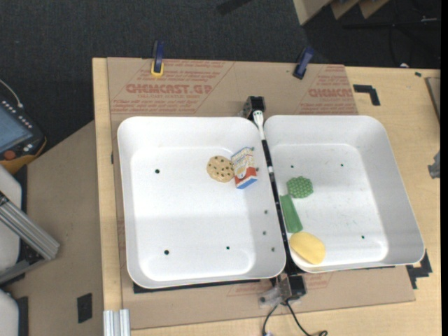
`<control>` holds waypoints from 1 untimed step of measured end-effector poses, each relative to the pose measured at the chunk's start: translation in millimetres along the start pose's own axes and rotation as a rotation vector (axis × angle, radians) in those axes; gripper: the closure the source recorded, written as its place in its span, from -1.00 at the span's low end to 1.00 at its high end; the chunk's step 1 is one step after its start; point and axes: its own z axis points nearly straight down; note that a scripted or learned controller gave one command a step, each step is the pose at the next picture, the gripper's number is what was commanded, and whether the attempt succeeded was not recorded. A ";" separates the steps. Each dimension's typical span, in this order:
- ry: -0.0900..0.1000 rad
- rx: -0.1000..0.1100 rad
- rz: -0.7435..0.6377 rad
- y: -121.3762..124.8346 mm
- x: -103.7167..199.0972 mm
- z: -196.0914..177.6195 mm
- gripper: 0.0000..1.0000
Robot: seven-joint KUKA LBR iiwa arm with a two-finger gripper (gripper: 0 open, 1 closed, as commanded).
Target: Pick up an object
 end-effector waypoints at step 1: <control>0.008 0.010 -0.008 7.2 62.2 44.0 1.00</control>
